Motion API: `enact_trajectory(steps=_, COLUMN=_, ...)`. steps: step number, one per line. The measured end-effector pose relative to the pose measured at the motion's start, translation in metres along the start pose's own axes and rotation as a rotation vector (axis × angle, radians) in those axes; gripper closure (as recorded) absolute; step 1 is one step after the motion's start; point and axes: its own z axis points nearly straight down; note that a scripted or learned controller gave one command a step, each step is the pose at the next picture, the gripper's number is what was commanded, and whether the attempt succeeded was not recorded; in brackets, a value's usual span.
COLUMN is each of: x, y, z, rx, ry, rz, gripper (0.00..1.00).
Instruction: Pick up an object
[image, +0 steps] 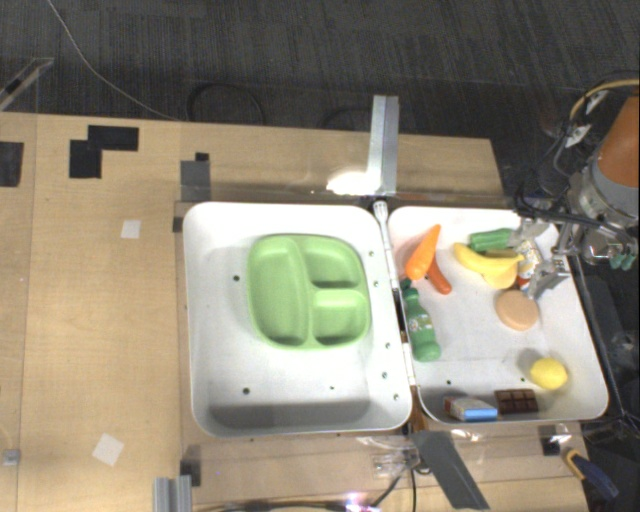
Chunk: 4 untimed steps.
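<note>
The left white bin (215, 330) holds a green divided plastic tray (305, 290); the right white bin (590, 385) holds toy food, including a yellow banana (485, 265). Whether the gripper (540, 262) grasps anything, I cannot tell.

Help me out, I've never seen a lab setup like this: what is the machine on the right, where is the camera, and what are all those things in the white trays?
The single picture comes from a camera fixed above a wooden bench, looking down at a slant. Two shallow white bins sit side by side.

The left bin holds a green divided plate.

The right bin holds toy food: a carrot, a banana, a green vegetable, a green bottle, a tan round piece, a lemon, and two small blocks near the front edge.

The machine is a robot arm, grey with an orange band, reaching in from the right. Its gripper sits low beside the banana. Whether it holds anything cannot be told.
</note>
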Motion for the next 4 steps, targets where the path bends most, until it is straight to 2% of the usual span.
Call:
enact_trajectory(steps=1, x=0.042, y=-0.023, z=0.094, rx=-0.003, ry=0.007, rz=-0.112, gripper=0.0)
enact_trajectory(steps=2, x=0.096, y=-0.002, z=0.128, rx=0.004, ry=-0.01, rz=-0.249, gripper=0.0)
enact_trajectory(steps=3, x=0.047, y=0.066, z=0.128, rx=-0.002, ry=-0.011, rz=-0.258, gripper=0.0)
enact_trajectory(steps=4, x=-0.006, y=0.1, z=0.13, rx=-0.003, ry=-0.007, rz=-0.133, gripper=0.0)
